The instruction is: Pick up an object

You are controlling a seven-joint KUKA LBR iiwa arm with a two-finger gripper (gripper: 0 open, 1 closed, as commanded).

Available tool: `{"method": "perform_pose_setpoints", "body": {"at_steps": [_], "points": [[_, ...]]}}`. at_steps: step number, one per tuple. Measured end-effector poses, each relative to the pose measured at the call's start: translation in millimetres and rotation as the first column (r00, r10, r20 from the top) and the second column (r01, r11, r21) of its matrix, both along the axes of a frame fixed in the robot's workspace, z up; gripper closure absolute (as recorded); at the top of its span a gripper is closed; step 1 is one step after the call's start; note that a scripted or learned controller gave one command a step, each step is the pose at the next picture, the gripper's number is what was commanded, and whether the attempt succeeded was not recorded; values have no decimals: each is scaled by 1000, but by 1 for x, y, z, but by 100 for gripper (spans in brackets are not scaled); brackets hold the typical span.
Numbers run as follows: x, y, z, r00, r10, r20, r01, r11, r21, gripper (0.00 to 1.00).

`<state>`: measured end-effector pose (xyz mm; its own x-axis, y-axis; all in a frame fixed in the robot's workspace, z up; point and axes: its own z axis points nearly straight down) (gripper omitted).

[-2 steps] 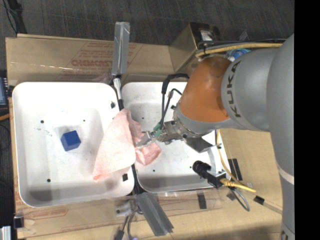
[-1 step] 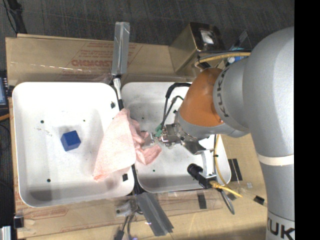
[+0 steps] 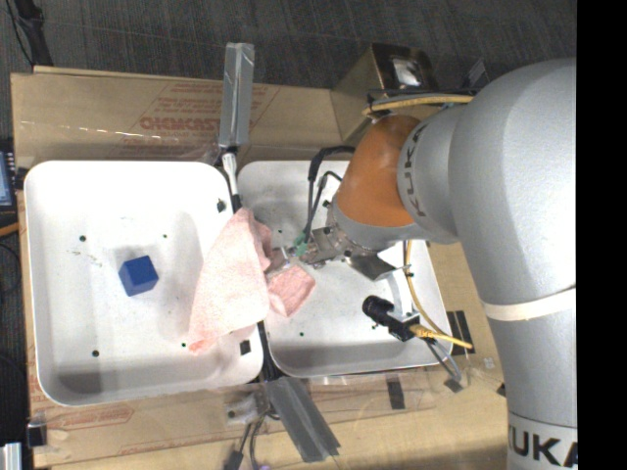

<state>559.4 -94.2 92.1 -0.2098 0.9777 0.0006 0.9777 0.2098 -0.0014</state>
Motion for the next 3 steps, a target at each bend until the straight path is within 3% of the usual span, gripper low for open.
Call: {"method": "perform_pose_setpoints", "body": {"at_steps": [1, 2, 3], "points": [[0, 1, 10, 1000, 4, -2, -4, 1000, 1, 100], [0, 0, 10, 1000, 4, -2, -4, 1000, 0, 0], [30, 0, 1, 969, 247, 2, -247, 969, -2, 0]]}}
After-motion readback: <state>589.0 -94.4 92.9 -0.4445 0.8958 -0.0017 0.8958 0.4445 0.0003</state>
